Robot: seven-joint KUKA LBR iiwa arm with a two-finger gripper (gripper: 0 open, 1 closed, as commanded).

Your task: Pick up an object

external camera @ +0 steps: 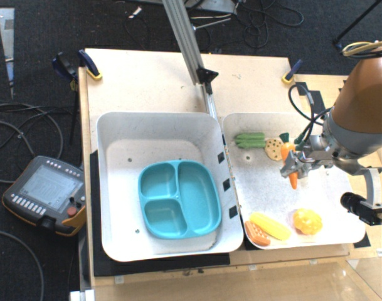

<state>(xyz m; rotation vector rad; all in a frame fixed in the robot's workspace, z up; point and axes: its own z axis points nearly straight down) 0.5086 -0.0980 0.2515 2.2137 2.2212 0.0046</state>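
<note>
Nearest items, right bin (341, 234) front edge: yellow banana-like piece (270, 226), red-orange slice (257, 233) touching it, yellow lumpy piece (307, 221) near them. Mid bin: gripper (293, 170), fingers narrowed on an orange carrot (293, 179) hanging below them. Rear: green bean pods (249, 140), speckled cookie (274, 148). Left bin (115, 168): teal three-compartment tray (178, 198). Carrot judged a light, stiff, smooth toy; likely to swing or slip, best taken across its thicker upper part.
</note>
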